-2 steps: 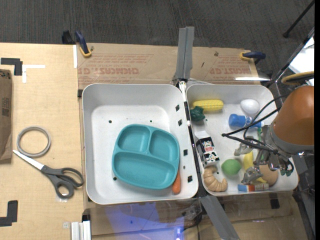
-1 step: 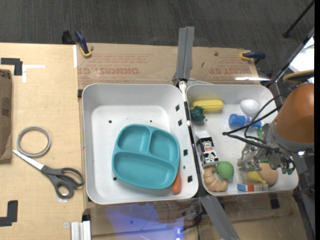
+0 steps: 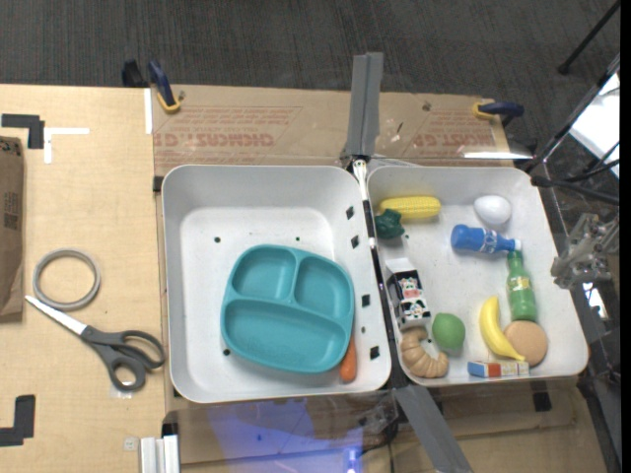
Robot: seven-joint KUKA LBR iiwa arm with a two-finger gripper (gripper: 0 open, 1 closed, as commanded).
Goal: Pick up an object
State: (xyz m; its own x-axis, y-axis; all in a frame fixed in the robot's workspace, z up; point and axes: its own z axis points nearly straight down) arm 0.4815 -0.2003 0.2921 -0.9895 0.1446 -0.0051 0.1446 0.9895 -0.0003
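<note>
Pincer (image 3: pixel 580 252) hangs over the right bin's (image 3: pixel 463 284) edge, open or closed I can't tell. Just left of it lies the green bottle (image 3: pixel 522 294), yellow-labelled, long axis near-to-far, cap pointing far.

A light wooden bench (image 3: pixel 89 195) fills the left side, with grey carpet (image 3: pixel 296 18) beyond its far edge. On the bench near its left edge lie a tape roll (image 3: pixel 66 278) and, just in front of it, grey-handled scissors (image 3: pixel 104 344). A brown cardboard sheet (image 3: pixel 256 131) lies along the far edge, held by blue clamps (image 3: pixel 163 85) at its corners; black tape marks (image 3: pixel 25 126) sit at the far left.
</note>
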